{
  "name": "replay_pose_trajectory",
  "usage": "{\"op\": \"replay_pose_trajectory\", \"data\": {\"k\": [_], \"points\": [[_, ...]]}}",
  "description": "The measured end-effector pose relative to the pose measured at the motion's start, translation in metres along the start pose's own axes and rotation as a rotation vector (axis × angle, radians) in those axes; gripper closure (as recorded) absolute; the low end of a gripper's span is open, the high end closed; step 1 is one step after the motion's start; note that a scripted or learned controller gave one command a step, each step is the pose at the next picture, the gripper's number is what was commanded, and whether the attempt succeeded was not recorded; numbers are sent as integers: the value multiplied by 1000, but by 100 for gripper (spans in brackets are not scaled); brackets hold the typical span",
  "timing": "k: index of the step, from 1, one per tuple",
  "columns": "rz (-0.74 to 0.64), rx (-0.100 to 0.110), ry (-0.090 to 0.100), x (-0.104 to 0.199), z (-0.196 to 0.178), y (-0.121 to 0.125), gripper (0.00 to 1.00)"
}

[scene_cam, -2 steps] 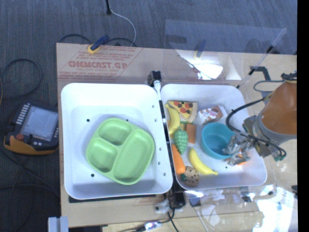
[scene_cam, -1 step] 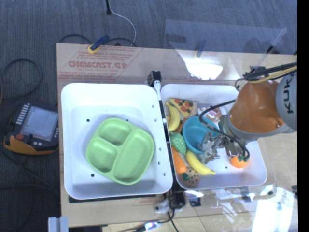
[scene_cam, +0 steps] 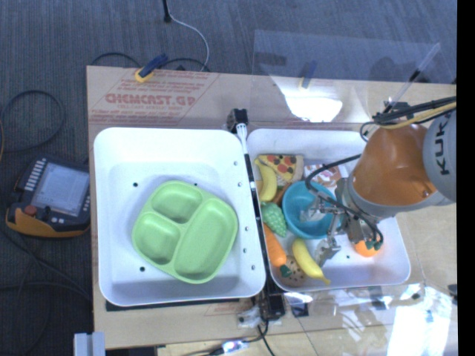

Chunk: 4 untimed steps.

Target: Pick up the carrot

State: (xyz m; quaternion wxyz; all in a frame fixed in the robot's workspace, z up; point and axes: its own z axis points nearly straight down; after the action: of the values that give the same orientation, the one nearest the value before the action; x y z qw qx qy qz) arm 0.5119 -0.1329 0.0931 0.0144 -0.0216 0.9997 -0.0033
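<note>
**Claw over right bin; carrot at bin's left wall**

Claw (scene_cam: 326, 232): metal, low over the right bin (scene_cam: 393, 273), just right of the blue bowl (scene_cam: 306, 210) and above the lower banana (scene_cam: 308, 260). Whether its fingers are spread or closed cannot be told; nothing is seen between them. Arm: grey with an orange band (scene_cam: 390, 169), entering from the right.

Carrot (scene_cam: 275, 250): orange, lying along the left wall of the right bin, left of the lower banana, just below the green bumpy item (scene_cam: 273, 217). Apart from the claw.

Other contents, right bin: a second banana (scene_cam: 266, 182) at upper left; pizza slice (scene_cam: 282, 165) beside it; a small orange object (scene_cam: 364, 247) right of the claw, partly hidden by the wrist; a brown piece (scene_cam: 292, 275) near the bottom edge.

Left bin (scene_cam: 111, 154): green divided plate (scene_cam: 185, 231), three compartments, resting at centre.

Surroundings: bench (scene_cam: 156, 99) with red lettering; handheld pendant (scene_cam: 48, 199) on the floor at left.
</note>
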Motion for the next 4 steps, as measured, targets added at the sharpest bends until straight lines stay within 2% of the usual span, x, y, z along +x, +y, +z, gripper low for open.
{"op": "replay_pose_trajectory", "data": {"k": [1,2,3,4], "points": [[-161,0,3,-32,2,-94,0],[-668,-6,1,5,1,-88,0],[-638,-13,13,-64,-38,-91,0],[-689,-12,10,-93,5,-93,0]]}}
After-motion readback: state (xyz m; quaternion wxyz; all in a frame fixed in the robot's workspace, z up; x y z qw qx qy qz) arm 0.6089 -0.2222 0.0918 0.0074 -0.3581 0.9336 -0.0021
